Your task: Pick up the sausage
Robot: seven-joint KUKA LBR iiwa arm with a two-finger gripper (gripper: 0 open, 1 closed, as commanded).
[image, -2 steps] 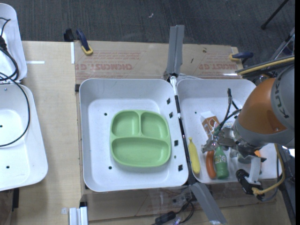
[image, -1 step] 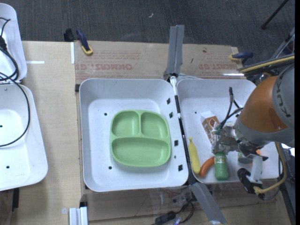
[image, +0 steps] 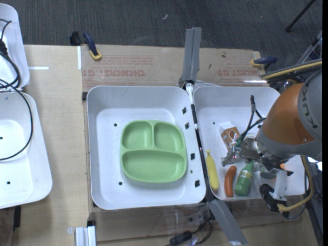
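Note:
The sausage point(image: 230, 180), a short red-orange piece, lies upright in the picture near the front wall of the right bin point(image: 266, 94). It rests between a yellow banana point(image: 211, 171) on its left and a green bottle point(image: 244, 181) on its right. My gripper point(image: 239, 157) hangs just behind the sausage's far end and over the top of the bottle, under the grey and orange wrist point(image: 287, 124). Nothing shows held in it.
A brown snack packet point(image: 230, 135) lies behind the gripper in the right bin. The left bin point(image: 100, 137) holds a green divided plate point(image: 152, 151). A grey divider post point(image: 191, 55) stands between the bins at the back. Cables trail at the arm's lower right.

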